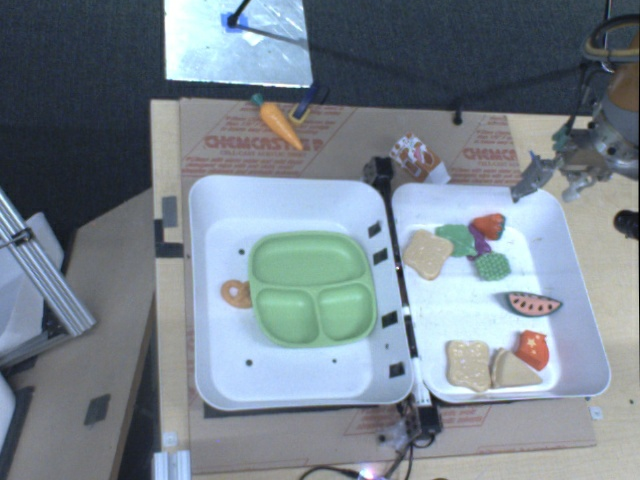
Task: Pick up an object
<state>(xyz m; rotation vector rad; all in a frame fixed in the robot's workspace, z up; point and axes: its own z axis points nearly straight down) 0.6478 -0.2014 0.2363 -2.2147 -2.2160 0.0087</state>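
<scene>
Two bins lie below me: the left bin (210,218) holds a green tray (310,286) and a pretzel (237,294), the right bin (575,278) toast (467,364), a watermelon slice (533,304) and a strawberry (488,226). My gripper (553,180) hangs over the right bin's far corner, fingers spread, grasping nothing. Beyond, a carrot (280,125) rests on cardboard.

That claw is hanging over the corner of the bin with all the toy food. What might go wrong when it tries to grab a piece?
The gripper hovers at the right bin's far rim, so a straight descent might hit the wall. The green pieces and the red piece touch, so it may nudge or catch two. The watermelon slice lies flat and could slip out.
</scene>
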